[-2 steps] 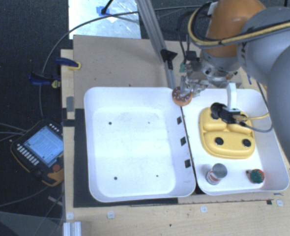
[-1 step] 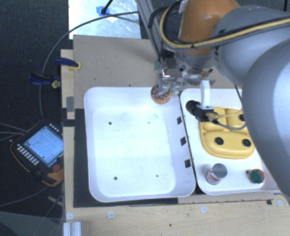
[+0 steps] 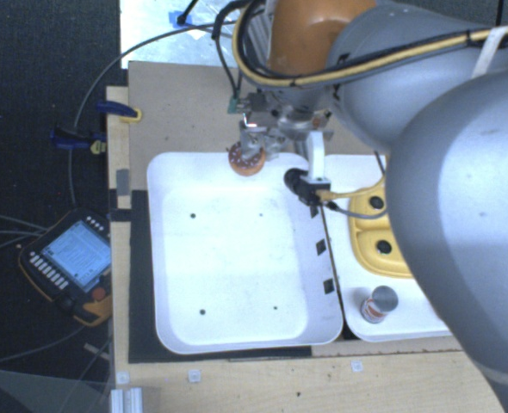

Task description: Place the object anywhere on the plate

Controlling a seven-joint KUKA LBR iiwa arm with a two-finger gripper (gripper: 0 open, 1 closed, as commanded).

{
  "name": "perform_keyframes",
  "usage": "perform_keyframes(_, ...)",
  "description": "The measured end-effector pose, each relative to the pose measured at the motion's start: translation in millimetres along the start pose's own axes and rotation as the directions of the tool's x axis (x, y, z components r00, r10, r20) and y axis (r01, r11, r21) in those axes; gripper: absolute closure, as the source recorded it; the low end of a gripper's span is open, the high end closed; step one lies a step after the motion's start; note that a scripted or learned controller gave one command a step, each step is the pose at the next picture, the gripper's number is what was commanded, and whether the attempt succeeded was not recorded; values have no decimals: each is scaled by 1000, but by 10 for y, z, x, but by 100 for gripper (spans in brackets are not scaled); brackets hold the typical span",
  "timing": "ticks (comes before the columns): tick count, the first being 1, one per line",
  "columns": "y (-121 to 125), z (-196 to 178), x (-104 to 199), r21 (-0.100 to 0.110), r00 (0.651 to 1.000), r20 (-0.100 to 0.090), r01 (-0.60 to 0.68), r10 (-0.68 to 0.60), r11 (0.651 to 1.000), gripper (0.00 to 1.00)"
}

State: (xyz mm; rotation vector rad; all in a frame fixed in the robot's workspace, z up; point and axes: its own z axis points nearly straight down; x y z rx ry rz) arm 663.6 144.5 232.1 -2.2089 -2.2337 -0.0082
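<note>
A small round brown-red object (image 3: 246, 159) hangs over the far rim of the left white bin (image 3: 228, 265). My gripper (image 3: 253, 147) comes down onto it from above, and the object sits between the fingertips. The yellow plate (image 3: 370, 233) lies in the right bin (image 3: 409, 321), to the right of the gripper. The grey arm covers much of the plate's right side.
A small silver and red cylinder (image 3: 378, 304) stands in the right bin in front of the plate. A black cable fitting (image 3: 304, 186) hangs over the ridge between the bins. A teach pendant (image 3: 69, 261) lies off the bench to the left. Clamps (image 3: 116, 110) grip the board's left edge.
</note>
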Motion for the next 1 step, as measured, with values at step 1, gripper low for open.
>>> perform_keyframes(1,-1,6,-46,2,1000,3,-6,6,1000,0)
